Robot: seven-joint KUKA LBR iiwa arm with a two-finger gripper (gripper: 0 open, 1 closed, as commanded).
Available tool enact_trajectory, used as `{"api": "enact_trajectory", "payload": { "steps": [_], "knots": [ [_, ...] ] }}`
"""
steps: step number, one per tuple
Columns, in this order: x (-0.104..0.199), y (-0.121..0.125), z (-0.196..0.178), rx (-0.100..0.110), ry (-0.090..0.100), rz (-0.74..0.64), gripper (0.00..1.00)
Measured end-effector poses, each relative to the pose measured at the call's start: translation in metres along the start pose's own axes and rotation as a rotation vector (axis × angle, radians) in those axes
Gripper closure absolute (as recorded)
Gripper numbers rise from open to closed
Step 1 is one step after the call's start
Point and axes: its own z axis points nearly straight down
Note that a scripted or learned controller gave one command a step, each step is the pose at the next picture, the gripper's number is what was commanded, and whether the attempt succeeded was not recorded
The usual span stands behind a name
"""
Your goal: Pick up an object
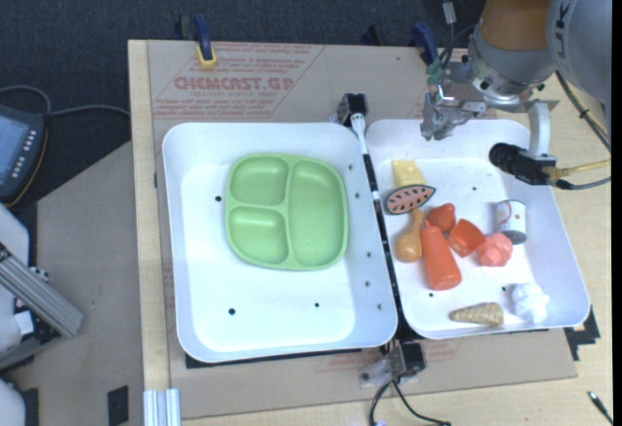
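My gripper (439, 125) hangs over the far edge of the right bin (564, 249), above its bare back corner, with nothing seen between its fingers. Below it in the bin lie a yellow block (405, 171), a watermelon slice (408, 197), an orange carrot-like piece (412, 237), a red-orange bottle shape (440, 259), a small red piece (466, 235), a pink piece (496, 250), a grey-white cylinder (508, 216), a white crumpled item (528, 300) and a tan cone (477, 315).
The left bin (194, 307) holds a green divided plate (288, 211). A black clip (351, 108) sits at the far end of the ridge between the bins. A black cylinder (520, 161) on the arm's wrist overhangs the right bin's back right.
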Motion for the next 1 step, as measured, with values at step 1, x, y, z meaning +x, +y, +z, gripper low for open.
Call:
{"api": "enact_trajectory", "payload": {
  "steps": [1],
  "knots": [
    [0.0035,0.0011,0.0098,0.001,0.001,-0.001,1.00]
  ]
}}
